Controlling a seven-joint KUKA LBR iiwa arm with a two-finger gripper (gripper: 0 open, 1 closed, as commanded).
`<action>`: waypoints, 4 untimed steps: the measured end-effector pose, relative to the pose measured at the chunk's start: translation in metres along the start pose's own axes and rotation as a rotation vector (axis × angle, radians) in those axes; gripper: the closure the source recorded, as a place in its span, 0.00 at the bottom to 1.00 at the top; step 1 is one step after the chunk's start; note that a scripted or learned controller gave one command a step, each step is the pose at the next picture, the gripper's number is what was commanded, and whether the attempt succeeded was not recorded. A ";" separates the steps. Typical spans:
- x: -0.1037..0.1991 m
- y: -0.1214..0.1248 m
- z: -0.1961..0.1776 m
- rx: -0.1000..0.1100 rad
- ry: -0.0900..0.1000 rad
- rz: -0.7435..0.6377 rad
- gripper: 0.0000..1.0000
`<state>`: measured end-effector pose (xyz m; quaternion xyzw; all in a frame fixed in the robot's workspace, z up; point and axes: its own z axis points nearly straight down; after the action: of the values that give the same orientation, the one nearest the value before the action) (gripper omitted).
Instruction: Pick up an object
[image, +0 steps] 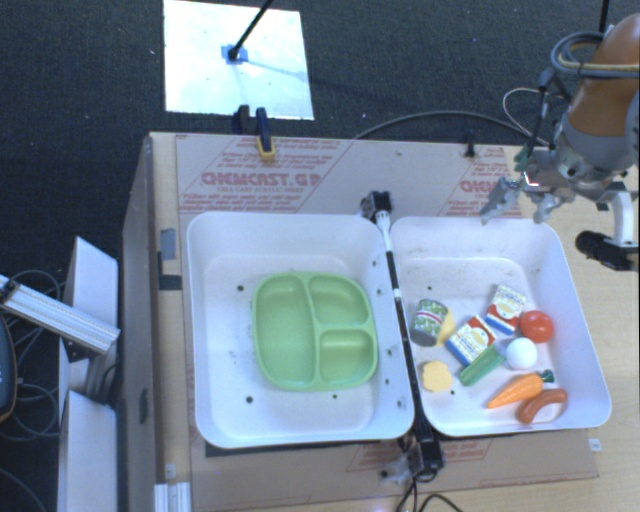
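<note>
1. Left of the divider, a green tray (315, 332) lies in its bin.
2. Toys, among them a carrot (517, 388), crowd the right bin's (440, 420) near side.
3. Above the far rim, the gripper (522, 205) hangs open, empty; the toys lie toward the viewer.

Dark carpet floor (80, 100) surrounds the bench (300, 170), with a pale sheet (270, 60) lying beyond

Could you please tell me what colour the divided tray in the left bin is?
The divided tray is light green, seen clearly in the camera view.
</note>
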<state>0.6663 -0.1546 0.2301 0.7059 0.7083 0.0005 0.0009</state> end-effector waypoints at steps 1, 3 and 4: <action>0.001 0.002 0.109 0.003 0.001 0.000 0.00; 0.052 0.003 0.145 0.001 0.001 -0.002 0.00; 0.072 0.003 0.145 0.001 0.001 -0.002 0.00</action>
<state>0.6690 -0.0824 0.0846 0.7052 0.7090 0.0004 0.0003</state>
